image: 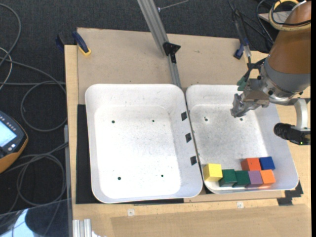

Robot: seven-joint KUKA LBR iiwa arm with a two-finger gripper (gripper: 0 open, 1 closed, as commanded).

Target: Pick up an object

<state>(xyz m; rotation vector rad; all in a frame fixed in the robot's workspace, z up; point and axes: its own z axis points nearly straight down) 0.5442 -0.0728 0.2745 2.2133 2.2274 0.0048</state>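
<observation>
A pale wooden bench [133, 48] carries two shallow white bins side by side; the left bin [98, 132] has a speckled floor with a few dark dots, and the right bin [222, 142] touches it along a seam marked with small black tabs; a grey metal pole [155, 23] slants up from the bench's far edge, and blue clamps [81, 43] grip its far corners; around the bench lies dark carpet [29, 14] strewn with black cables. The blocks sit bunched along the near edge of the right bin: a yellow block [213, 171], two green blocks [235, 177], a purple block [255, 177], two orange blocks [259, 170] and a blue block [266, 162], touching one another. The gripper [240, 110] hangs over the far part of the right bin, well apart from the blocks; it seems to hold nothing, though whether it is spread or closed I cannot tell.
</observation>
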